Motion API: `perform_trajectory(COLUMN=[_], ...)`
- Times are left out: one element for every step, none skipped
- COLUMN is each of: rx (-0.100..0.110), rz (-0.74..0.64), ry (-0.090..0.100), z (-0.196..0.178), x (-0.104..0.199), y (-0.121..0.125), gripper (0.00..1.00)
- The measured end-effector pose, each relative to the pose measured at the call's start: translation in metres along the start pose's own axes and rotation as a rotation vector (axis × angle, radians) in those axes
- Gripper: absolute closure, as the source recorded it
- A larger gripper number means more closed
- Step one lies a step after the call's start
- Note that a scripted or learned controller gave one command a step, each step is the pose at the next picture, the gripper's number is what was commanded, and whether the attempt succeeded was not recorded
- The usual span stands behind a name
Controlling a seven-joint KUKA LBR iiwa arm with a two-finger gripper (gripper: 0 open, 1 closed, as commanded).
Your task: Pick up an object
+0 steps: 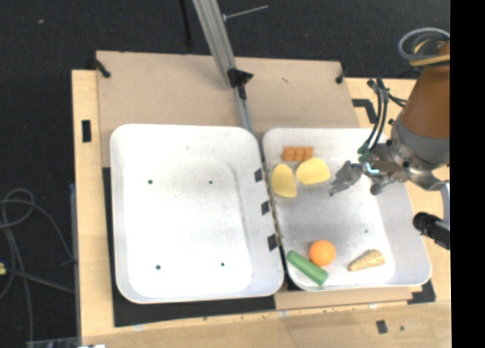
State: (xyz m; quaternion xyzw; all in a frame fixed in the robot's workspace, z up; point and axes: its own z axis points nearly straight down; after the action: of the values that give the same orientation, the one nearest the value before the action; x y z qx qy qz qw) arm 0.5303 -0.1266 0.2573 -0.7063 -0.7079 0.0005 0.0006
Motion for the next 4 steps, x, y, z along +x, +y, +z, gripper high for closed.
perform_trajectory(rx=[-0.005, 0.002, 0.003, 0.000], rz=[0.002, 0.003, 0.004, 0.004], ry=[-0.001, -0.001, -0.001, -0.002], z=[-0.002, 0.055, 0.118, 0.158], x=[0.000, -0.010, -0.008, -0.009], y=[0.001, 0.003, 0.004, 0.003], gripper=[0.00, 0.00, 0.00, 0.00])
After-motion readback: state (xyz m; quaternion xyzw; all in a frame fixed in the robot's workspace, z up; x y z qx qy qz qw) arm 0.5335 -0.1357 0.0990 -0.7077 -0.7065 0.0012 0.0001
